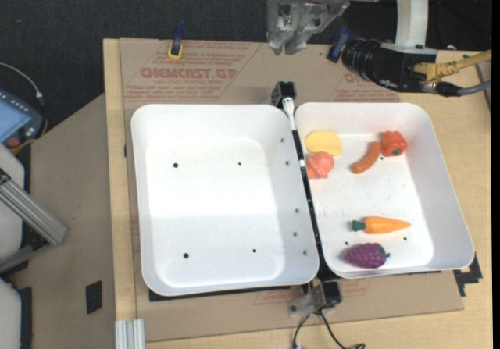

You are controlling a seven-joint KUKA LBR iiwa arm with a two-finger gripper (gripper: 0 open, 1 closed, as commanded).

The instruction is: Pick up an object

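Metallic and grey, the claw (295, 27) hangs at the upper middle of the frame, above the cardboard-covered surface (211, 74), behind both bins; I cannot tell its state. All toys lie in the right bin (441, 183), smooth white plastic with rounded corners: a round yellow piece (323, 141) touching a pink one (319, 165), a curved orange sausage shape (366, 158) beside a red-orange pepper (393, 143), lower a pointed carrot (379, 224) and bumpy purple grapes (366, 255). The left bin (156, 152) has small dark dots.
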